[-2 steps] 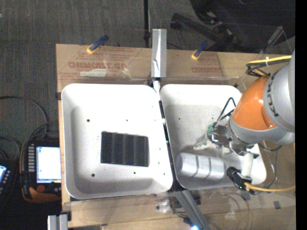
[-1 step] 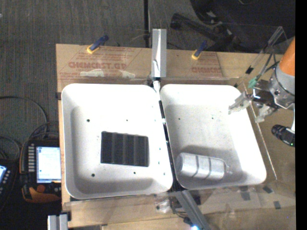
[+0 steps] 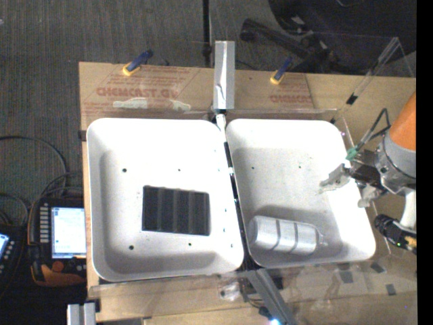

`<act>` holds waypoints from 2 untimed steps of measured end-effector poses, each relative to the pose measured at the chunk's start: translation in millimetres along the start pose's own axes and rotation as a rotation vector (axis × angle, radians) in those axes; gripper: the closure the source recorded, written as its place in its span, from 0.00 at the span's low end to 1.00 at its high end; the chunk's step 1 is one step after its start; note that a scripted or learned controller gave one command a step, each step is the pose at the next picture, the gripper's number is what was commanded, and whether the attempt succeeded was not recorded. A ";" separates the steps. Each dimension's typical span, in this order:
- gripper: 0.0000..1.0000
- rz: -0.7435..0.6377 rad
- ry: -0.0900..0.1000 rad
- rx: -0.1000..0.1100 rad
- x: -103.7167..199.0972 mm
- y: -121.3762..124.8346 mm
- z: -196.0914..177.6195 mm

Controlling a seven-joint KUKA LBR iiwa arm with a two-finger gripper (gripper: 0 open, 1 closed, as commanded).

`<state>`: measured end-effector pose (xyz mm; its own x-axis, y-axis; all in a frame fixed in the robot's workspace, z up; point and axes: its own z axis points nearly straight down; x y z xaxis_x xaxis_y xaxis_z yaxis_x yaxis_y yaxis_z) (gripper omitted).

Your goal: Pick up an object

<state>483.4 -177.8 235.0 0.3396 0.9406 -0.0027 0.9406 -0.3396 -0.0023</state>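
A grey ribbed bottle-like object (image 3: 284, 235) lies on its side along the front wall of the right bin (image 3: 284, 147). A flat black ribbed rectangle (image 3: 176, 210) rests on the floor of the left bin (image 3: 122, 147). My gripper (image 3: 349, 187) hangs over the right bin's right rim, up and to the right of the grey object and apart from it. Its two pale fingers (image 3: 332, 179) stand open with nothing between them.
The arm's wrist with its orange band (image 3: 406, 131) and cables sits past the right bin's right edge. Blue and yellow clamps (image 3: 137, 62) hold the cardboard backing at the far side. A pendant screen (image 3: 64, 232) lies left of the bench.
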 end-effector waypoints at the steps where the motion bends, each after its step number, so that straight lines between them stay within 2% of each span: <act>1: 0.00 0.135 0.002 0.000 -12.3 4.8 -6.9; 2: 0.00 0.095 0.003 0.000 38.6 -12.9 43.3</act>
<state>484.2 -137.2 191.6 0.4269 0.9043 0.0000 0.9043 -0.4269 -0.0022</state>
